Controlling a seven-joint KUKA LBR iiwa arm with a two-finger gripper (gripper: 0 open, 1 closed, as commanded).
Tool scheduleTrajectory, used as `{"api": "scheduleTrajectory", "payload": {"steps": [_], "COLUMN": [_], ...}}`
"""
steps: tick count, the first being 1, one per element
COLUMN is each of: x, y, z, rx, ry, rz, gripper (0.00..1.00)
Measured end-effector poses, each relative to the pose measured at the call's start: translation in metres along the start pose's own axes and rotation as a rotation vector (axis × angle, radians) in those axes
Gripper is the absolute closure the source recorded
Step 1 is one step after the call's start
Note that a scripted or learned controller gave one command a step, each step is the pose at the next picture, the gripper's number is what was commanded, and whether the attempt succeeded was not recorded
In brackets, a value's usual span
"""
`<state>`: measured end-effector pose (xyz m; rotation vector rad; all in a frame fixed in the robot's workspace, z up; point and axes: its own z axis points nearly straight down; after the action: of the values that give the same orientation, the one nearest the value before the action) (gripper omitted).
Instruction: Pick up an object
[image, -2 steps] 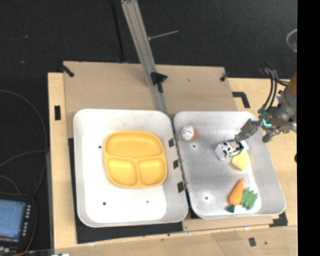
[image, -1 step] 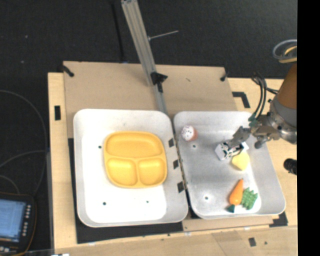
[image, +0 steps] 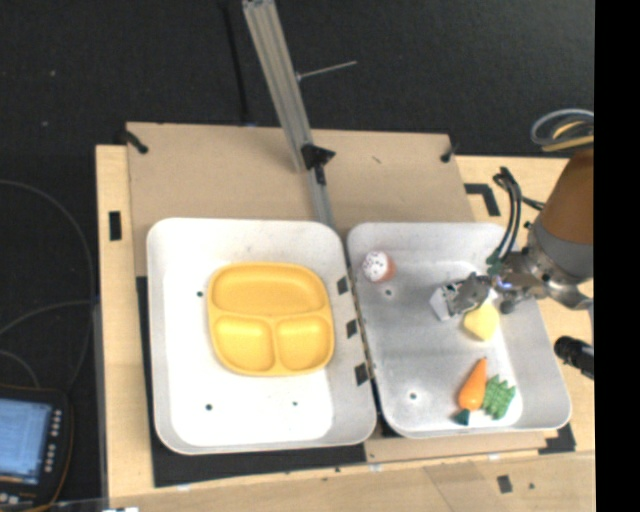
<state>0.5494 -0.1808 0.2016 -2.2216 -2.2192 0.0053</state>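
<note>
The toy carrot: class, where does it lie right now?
The toy carrot lies in the right bin, near its front right corner, touching a green piece.

Grey arm (image: 560, 262) with orange band, black cables, and metallic tool (image: 452, 298).

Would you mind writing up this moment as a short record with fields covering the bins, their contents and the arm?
left bin: holds a yellow divided tray with three compartments
right bin: holds a small round ball near its far left corner, a pale yellow piece, and a toy carrot with green leaves near its front right corner
arm: reaches in from the right, its gripper low over the right bin
gripper to pale yellow piece: right beside it; a grasp cannot be confirmed
</note>
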Motion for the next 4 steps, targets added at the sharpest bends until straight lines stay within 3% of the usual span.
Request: {"api": "scheduleTrajectory", "payload": {"steps": [1,2,4], "x": [-0.003,-0.005,-0.011], "y": [-0.001,0.001,0.008], "z": [0.063,0.048,-0.071], "rx": [0.002,-0.008,-0.011], "ry": [0.001,-0.001,-0.002], "rz": [0.000,0.005,-0.004], "gripper": [0.00,1.00,1.00]}}
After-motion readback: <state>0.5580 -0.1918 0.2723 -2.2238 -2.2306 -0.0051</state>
